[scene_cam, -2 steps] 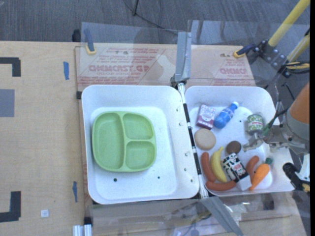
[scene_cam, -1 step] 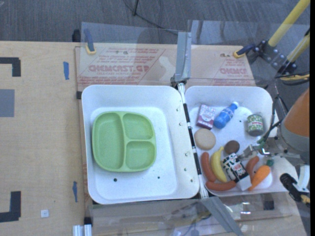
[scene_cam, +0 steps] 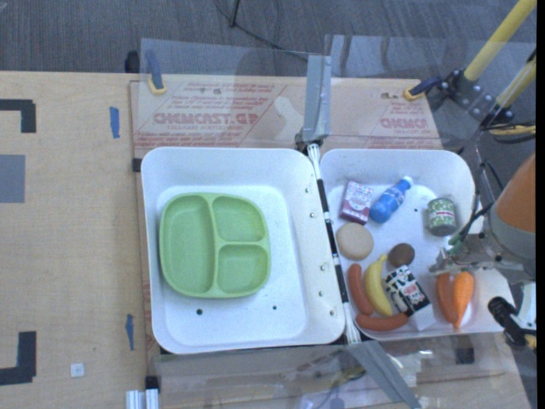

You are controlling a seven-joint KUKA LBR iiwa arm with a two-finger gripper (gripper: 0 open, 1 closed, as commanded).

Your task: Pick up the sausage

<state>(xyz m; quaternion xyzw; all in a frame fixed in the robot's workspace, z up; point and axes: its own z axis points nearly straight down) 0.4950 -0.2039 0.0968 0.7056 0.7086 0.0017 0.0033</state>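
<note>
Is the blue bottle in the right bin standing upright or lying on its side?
Lying on its side. The blue bottle shows its full length on the floor of the right bin, white cap pointing to the upper right.

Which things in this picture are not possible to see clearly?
- Gripper, camera view: blurred, so its finger state cannot be told.
- Sausage: partly covered by the banana and a small carton.
- Can and pink packet: labels too small to read.
- Arm: cut by the right edge.

Arm point(scene_cam: 519, 216) reaches in, wrist lowered
</note>
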